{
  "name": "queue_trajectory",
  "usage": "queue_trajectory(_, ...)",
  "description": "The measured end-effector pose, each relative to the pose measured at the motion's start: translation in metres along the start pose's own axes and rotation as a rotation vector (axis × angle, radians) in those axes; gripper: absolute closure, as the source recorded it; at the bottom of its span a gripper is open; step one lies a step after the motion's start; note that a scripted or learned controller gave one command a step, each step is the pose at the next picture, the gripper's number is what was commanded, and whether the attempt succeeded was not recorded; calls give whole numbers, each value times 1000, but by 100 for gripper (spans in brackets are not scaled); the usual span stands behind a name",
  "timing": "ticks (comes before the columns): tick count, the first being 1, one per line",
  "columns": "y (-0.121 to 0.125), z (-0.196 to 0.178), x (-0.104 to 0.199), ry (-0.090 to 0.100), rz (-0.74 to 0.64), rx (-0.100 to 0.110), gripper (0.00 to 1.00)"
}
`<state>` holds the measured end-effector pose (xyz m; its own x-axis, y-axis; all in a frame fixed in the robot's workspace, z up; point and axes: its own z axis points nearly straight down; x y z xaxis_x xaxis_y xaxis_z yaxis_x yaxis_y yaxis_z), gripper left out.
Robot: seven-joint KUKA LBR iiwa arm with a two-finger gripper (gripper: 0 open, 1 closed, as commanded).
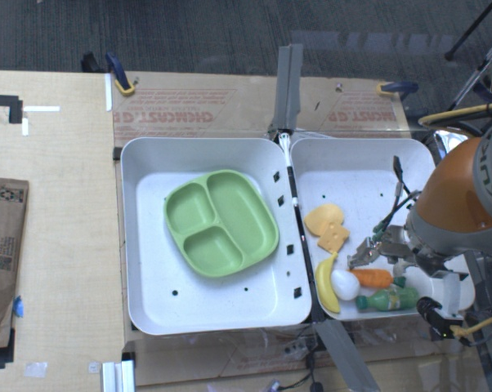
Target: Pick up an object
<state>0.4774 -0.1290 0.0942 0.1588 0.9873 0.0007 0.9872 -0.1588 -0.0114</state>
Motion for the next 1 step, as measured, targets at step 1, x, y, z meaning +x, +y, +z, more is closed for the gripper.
queue_trajectory(1,-5,6,32,1,76,-4,0)
